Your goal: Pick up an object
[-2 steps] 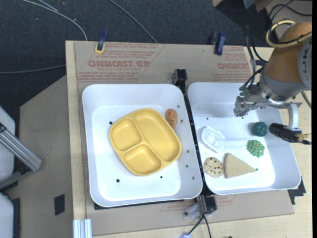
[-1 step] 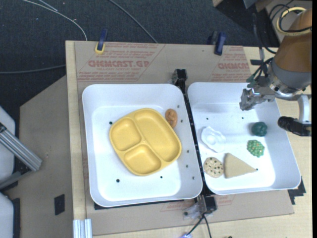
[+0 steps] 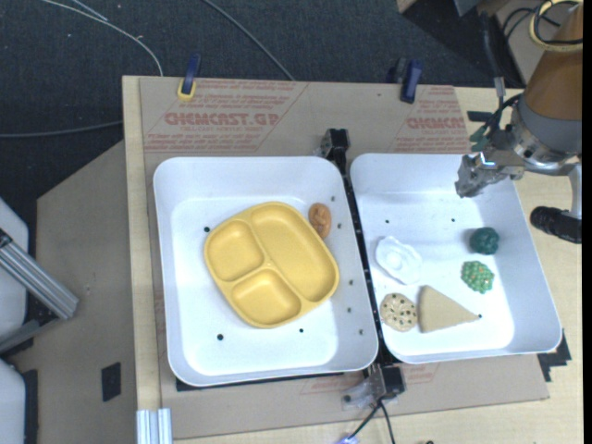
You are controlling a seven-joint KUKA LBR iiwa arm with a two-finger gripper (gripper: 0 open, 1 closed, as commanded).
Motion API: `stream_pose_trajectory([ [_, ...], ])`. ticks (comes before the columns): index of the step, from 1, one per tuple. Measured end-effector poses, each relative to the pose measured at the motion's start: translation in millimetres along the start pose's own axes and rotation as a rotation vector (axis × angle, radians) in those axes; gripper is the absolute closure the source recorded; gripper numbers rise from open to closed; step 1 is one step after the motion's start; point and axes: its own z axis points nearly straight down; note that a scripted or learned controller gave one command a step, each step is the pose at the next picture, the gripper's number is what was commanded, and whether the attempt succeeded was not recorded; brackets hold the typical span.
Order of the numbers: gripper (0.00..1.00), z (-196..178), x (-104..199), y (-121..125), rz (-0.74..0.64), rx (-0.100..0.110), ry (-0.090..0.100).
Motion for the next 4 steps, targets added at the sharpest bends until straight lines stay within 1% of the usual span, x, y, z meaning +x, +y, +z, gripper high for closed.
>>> stream_pose_trajectory([
  [1,1.00,9,50,0,-0.004,0.007,0.003],
  [2,1.00,-4,104,-5,-0.005,0.005,0.003],
  [3,1.00,6,161,-9,-0.005,0.008,0.004],
  [4,1.00,0,206,-2,-0.002,0.002,0.002],
])
